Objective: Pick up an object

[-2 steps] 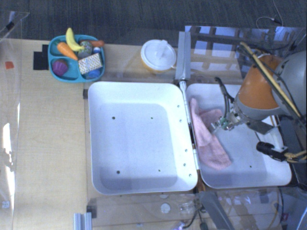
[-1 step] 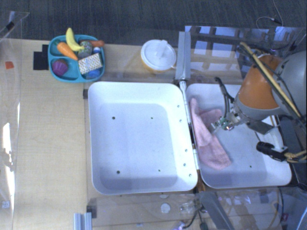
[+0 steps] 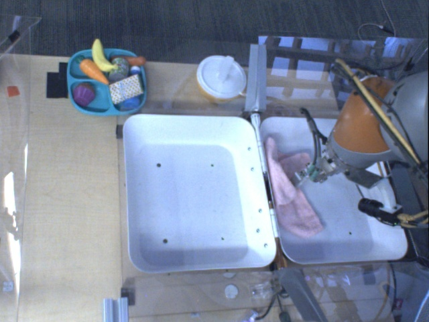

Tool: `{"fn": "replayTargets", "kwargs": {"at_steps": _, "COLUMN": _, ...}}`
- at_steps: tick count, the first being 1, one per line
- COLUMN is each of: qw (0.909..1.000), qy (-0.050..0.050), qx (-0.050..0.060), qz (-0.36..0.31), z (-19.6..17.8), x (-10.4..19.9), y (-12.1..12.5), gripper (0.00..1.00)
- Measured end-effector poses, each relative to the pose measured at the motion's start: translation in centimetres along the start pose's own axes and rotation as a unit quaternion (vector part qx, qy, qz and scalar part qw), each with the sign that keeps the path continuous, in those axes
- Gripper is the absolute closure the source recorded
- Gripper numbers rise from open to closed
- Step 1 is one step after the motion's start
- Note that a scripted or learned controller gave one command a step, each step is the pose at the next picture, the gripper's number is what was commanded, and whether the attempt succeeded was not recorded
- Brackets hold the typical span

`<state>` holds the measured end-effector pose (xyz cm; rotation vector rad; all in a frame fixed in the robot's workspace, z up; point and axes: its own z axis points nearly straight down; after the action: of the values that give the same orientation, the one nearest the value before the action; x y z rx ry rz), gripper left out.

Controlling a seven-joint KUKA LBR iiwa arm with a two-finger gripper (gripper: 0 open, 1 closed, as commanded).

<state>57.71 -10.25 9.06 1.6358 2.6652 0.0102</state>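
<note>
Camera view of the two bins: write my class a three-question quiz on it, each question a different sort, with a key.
1. True or false: the pink cloth lies in the left bin.
2. The gripper is over which bin? A) left B) right
3. Fill in: the blue tray of toy food stands at the bench's far ____ corner in the view.

Key: 1 false; 2 B; 3 left.

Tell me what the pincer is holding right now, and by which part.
Cannot be told: the pincer sits at the pink cloth's upper right edge in the right bin.
</note>
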Motion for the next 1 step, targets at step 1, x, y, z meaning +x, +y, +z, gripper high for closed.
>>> {"fn": "replayTargets", "kwargs": {"at_steps": 1, "qw": 1.0, "qy": 0.0, "qx": 0.0, "qz": 0.0, "z": 0.0, "x": 0.0, "y": 0.0, "gripper": 0.0}}
